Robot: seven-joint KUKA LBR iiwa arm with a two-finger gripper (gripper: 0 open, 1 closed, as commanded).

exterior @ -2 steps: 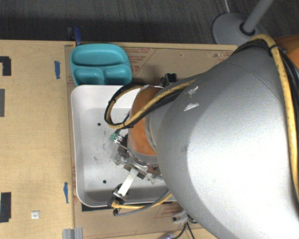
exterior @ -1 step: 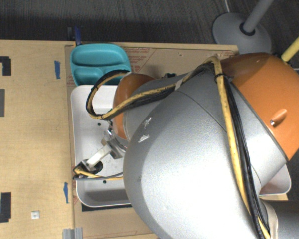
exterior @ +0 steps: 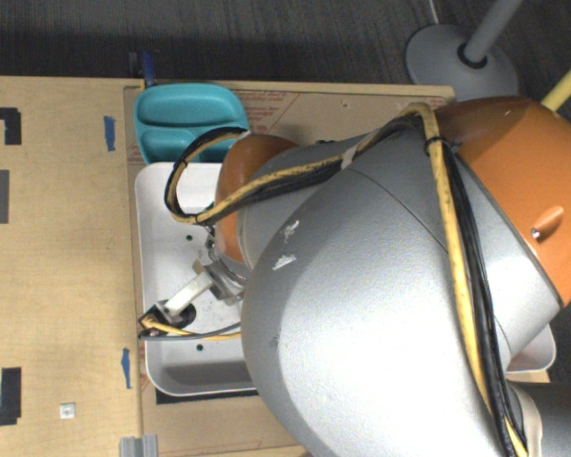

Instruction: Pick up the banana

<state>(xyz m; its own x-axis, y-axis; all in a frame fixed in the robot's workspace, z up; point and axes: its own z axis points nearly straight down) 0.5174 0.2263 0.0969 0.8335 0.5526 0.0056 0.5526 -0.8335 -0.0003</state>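
Observation:
My grey arm with its orange band reaches in from the right and covers most of both bins. It hangs low over the left white bin. The gripper sits under the wrist, near the middle of that bin and close to its floor. The arm's bulk hides whatever lies beneath it, so I cannot make out the banana.
A teal plastic container stands at the far end of the left bin. The tan bench top stretches away to the left with black and blue tape marks. A grey stand base is on the floor behind the bench.

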